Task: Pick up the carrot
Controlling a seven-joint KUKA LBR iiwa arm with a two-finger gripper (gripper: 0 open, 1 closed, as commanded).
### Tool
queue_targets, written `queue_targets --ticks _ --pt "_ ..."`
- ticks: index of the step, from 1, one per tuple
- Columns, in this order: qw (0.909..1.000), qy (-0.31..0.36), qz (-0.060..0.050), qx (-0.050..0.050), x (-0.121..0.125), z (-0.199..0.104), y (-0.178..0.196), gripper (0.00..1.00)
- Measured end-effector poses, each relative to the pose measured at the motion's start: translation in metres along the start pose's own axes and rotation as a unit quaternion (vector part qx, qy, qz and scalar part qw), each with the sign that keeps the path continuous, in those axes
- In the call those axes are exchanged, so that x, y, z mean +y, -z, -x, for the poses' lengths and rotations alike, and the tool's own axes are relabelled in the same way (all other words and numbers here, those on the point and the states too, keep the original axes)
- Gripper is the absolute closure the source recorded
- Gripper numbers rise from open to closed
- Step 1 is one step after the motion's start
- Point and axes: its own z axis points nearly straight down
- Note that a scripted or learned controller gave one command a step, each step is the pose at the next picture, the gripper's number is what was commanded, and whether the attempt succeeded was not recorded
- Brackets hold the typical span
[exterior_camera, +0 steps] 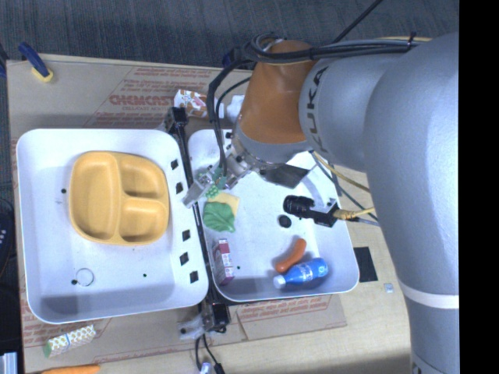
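- Bench [117, 92]: brown cardboard printed in red covers it, and two shallow white bins sit on it side by side. Dark carpet lies beyond the far edge.
- Left bin [39, 209]: it holds a yellow divided plate [118, 197], set toward the far half.
- Right bin [339, 255]: it holds the carrot [291, 254], a blue bottle [302, 273], a green and yellow soft item [220, 211] and a small dark red packet [224, 260].
- Carrot: orange, it lies at a slant in the near right part of the right bin, just beside the blue bottle and apparently touching it. Nothing grips it.
- Arm: grey with an orange band, it reaches in from the right and covers the far part of the right bin.
- Claw [207, 185]: it hangs over the left edge of the right bin, next to the divider between the bins and just above the green and yellow soft item. It is well apart from the carrot. Whether it is open or closed cannot be told from this angle.
- Bench margins: a blue and yellow object [35, 62] lies at the far left corner, and a patterned wrapper [70, 339] lies at the near left.
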Motion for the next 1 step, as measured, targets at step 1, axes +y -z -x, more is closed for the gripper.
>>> queue_targets --ticks 1 --pt "0.9965 0.084 -0.001 0.0 0.0051 -0.0108 -0.0001 0.0"
